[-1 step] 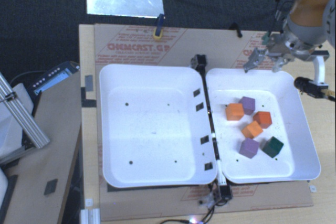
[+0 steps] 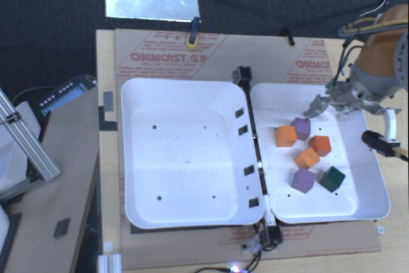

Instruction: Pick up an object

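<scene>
Item: loose blocks, six, all lying in the right bin [image 2: 367, 201], none lifted. We list them as follows: an orange block [image 2: 285, 135] at the cluster's left; a purple block [image 2: 301, 127] touching it on the upper right; an orange block [image 2: 320, 145] just right of centre; an orange block [image 2: 307, 158] below that, touching or nearly so; a purple block [image 2: 303, 179] lower down; a dark green block [image 2: 331, 179] just beside the lower purple one.

Item: the tool [image 2: 317, 105], on the grey arm [image 2: 377, 61] with its orange band, entering from the right. We see it tilted over the upper part of the right bin, its tip just above and to the right of the upper purple block. We cannot tell how its fingers stand, and we see no block between them.

Item: the left bin [image 2: 147, 201], white, adjoining the right one on the desk [image 2: 108, 156].

Progress, as we judge it: the pick is not yet made. The approach appears to be under way, with the upper purple block the nearest candidate. Left to do: descend, close on a block, and raise it free of the bin.
</scene>
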